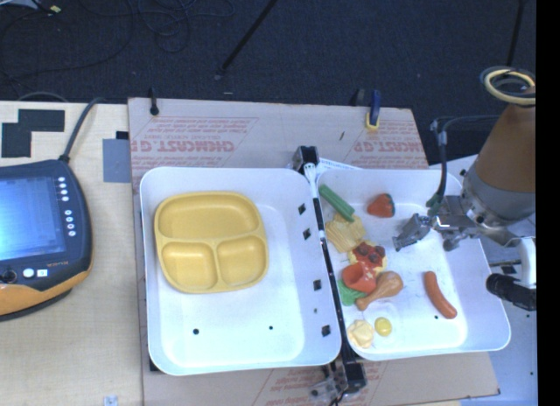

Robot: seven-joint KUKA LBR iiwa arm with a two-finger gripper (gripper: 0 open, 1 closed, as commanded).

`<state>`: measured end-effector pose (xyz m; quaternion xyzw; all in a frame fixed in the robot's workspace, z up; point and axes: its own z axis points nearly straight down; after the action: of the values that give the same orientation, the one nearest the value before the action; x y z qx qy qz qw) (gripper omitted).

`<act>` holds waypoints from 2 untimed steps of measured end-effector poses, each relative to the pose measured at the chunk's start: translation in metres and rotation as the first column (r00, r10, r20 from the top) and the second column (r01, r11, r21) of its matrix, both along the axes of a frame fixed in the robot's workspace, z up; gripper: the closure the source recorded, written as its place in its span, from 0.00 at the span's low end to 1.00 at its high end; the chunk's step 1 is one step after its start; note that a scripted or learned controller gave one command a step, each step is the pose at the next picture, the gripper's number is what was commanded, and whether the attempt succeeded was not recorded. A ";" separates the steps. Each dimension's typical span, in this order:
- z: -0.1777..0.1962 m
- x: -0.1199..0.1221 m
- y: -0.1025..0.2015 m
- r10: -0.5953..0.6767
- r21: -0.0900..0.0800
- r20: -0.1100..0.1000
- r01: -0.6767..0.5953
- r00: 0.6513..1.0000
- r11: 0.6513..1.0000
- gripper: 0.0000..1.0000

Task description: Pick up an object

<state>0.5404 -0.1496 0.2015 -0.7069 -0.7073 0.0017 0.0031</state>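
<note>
The right bin (472, 334) holds several toy foods: a green bean (337, 202), a red tomato (380, 206), a yellow corn piece (343, 234), a dark red berry cluster (368, 255), a red pepper (354, 276), a brown drumstick (382, 288), a red sausage (440, 295) and a small yellow piece (367, 331). My gripper (411, 233) hangs over the middle of this bin, right of the corn and below the tomato. Nothing shows in its grasp. The grey wrist and orange band (512, 146) rise behind it at the right.
The left bin (175, 334) holds a yellow divided plate (210, 240). A tablet-like pendant (35, 229) lies on the bench at far left. A black divider (319, 247) runs between the bins. Bare bin floor lies around the sausage.
</note>
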 end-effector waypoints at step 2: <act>-0.105 -0.014 0.050 -0.007 0.001 0.003 0.007 1.000 1.000 1.00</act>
<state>0.5262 -0.0998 0.0968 -0.7094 -0.7048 0.0001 0.0025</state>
